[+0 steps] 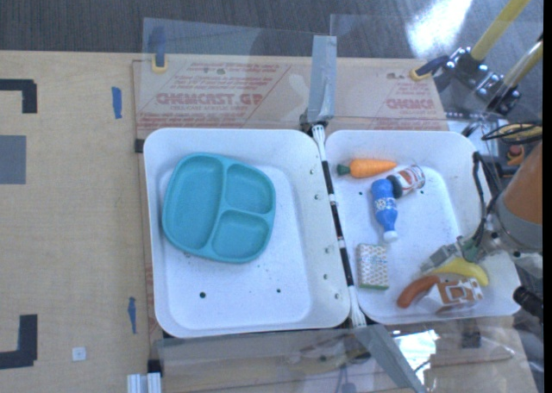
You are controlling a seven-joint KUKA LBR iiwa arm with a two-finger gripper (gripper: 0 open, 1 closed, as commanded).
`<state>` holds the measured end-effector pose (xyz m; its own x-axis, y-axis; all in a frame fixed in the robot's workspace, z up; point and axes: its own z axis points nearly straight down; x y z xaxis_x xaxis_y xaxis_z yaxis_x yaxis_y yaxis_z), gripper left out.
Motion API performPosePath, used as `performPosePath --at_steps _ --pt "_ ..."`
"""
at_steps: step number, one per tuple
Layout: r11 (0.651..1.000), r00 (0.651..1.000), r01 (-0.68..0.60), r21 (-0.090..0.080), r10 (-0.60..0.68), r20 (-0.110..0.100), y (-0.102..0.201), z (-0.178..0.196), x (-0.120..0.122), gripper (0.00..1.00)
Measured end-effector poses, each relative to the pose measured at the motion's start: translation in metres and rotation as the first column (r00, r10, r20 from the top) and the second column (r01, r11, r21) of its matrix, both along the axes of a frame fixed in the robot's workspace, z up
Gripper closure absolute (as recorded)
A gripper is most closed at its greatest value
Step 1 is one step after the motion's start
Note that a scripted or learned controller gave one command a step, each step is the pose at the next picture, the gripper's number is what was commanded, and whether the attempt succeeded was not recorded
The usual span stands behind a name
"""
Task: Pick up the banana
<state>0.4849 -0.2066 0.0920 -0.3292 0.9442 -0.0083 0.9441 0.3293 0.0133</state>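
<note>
**Gripper low over the banana in the right bin**

On the wooden bench, the right bin (405, 314) holds the banana (466, 272) at its near right corner, beside a sausage (417, 290). The gripper (454, 253) sits just above the banana; its opening and any grip cannot be told. The arm is cut off at the frame edge.

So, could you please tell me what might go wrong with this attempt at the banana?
The banana lies packed against an orange sausage-like toy and a small carton, so the gripper may nudge or catch those instead. It also sits near the right bin's front corner, leaving little room.
</note>
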Motion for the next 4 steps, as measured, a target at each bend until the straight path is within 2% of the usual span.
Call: performPosePath --at_steps 1,2,3,4 --pt "1.0 1.0 0.003 0.001 -0.003 0.004 -0.0006 0.0102 0.0009 1.0" --pt "1.0 1.0 0.004 0.001 -0.004 0.003 -0.0008 0.01 0.0007 0.0" --pt "1.0 1.0 0.007 0.0 -0.007 0.007 -0.0024 0.02 0.0012 1.0" --pt "1.0 1.0 0.007 0.0 -0.007 0.007 -0.0023 0.0199 0.0011 0.0"
